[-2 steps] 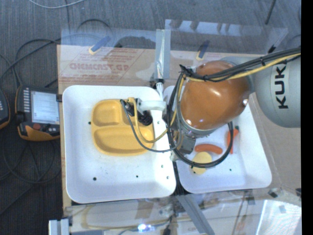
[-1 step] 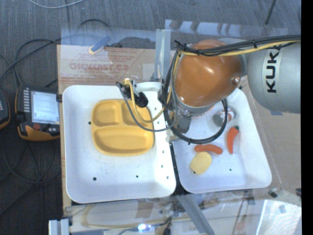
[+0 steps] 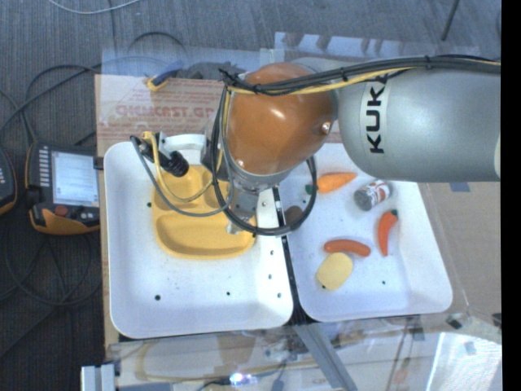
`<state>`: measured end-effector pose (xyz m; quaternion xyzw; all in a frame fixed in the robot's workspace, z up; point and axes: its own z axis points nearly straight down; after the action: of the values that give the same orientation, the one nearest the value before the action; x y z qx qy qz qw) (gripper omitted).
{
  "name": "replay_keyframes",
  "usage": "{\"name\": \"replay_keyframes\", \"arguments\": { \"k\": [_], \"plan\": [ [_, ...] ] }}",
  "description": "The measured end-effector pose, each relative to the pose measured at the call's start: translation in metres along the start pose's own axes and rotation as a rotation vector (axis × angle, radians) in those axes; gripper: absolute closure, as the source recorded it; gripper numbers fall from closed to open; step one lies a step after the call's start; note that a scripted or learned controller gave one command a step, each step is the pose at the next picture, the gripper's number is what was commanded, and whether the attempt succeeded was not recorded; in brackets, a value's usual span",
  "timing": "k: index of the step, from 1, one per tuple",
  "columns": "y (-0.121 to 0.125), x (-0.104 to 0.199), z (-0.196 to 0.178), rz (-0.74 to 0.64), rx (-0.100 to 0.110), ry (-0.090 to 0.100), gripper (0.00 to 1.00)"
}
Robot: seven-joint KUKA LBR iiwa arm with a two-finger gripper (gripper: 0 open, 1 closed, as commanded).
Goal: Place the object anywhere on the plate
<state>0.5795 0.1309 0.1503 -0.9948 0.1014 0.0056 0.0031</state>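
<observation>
— Any writing? — "KUKA" on the arm (image 3: 423, 112); faint red print on the cardboard (image 3: 155, 116). — Jaws? — Hidden; cannot tell. Yellow plate (image 3: 191, 235) in left bin (image 3: 130, 300); 5 food items (image 3: 346, 247) lie in right bin (image 3: 423, 287).

A robotics lab is shown. A grey KUKA arm (image 3: 423, 116) is mounted over a bench (image 3: 163, 116) on which two white bins (image 3: 195, 300) are set side by side. Toy food (image 3: 335, 270) is scattered in one bin. A teach pendant (image 3: 65, 187) and loose cables (image 3: 106, 6) are laid on grey carpet (image 3: 49, 72).
</observation>
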Motion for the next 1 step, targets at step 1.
{"name": "replay_keyframes", "arguments": {
  "k": [1],
  "plan": [
    [0.0097, -0.0080, -0.0306, 0.076, 0.001, 0.002, 1.00]
  ]
}}
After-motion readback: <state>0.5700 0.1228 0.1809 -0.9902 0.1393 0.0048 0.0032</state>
